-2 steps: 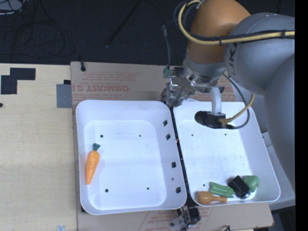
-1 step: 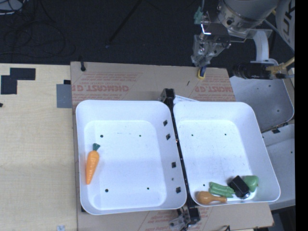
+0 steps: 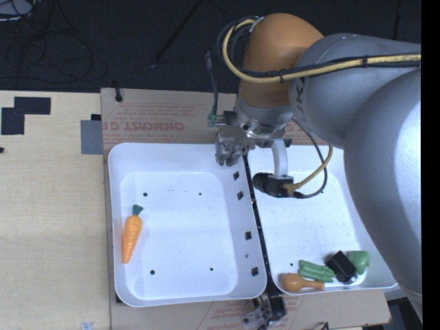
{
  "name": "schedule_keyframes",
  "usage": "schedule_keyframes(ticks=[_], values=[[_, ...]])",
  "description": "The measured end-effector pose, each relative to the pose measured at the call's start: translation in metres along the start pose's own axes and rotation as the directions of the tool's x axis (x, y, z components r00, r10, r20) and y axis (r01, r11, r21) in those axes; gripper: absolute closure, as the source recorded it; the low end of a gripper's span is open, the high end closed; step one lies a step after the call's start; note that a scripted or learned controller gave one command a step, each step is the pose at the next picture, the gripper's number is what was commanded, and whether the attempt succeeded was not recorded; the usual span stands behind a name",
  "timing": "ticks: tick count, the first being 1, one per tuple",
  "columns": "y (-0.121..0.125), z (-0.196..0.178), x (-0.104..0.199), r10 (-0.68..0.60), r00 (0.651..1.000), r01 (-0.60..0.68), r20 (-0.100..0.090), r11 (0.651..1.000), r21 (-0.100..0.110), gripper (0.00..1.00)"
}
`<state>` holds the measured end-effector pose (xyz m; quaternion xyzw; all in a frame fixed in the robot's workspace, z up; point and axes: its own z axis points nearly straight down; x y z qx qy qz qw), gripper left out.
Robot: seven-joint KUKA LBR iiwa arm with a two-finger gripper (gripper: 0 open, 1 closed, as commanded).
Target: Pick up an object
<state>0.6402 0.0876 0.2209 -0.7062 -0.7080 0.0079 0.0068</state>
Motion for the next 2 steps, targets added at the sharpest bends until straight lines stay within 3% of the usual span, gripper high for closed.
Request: schedule_keyframes(ticks=[1,2], values=[[0.002,-0.117,0.039,-0.002,1.000,0.002,-0.004,1.000,-0.029,1.00],[0.000,-0.184,0.109,-0.003,1.000,0.003,-0.004,1.000,-0.026,1.00]])
